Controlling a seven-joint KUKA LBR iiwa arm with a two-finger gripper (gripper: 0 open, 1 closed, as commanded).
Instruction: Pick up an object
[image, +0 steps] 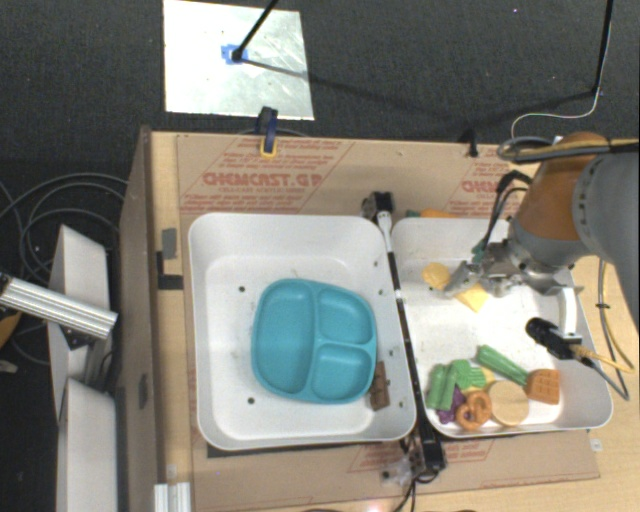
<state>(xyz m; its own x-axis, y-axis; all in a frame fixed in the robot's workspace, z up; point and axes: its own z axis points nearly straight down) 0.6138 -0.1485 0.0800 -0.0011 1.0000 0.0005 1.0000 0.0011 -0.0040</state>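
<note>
Lying just beside end effector (478, 277): yellow wedge (473, 297), right bin (585, 405).

From my remote feed I see the cardboard-covered surface (300, 165) with red print, carrying two shallow white bins side by side. In the left bin (215, 240) lies a blue divided plate (315, 340). A small brown piece (380, 385) sits at that bin's right wall. Beyond the surface, a shiny square sheet (238, 60) lies on dark floor, with black cables (40, 210) at the left.
</note>
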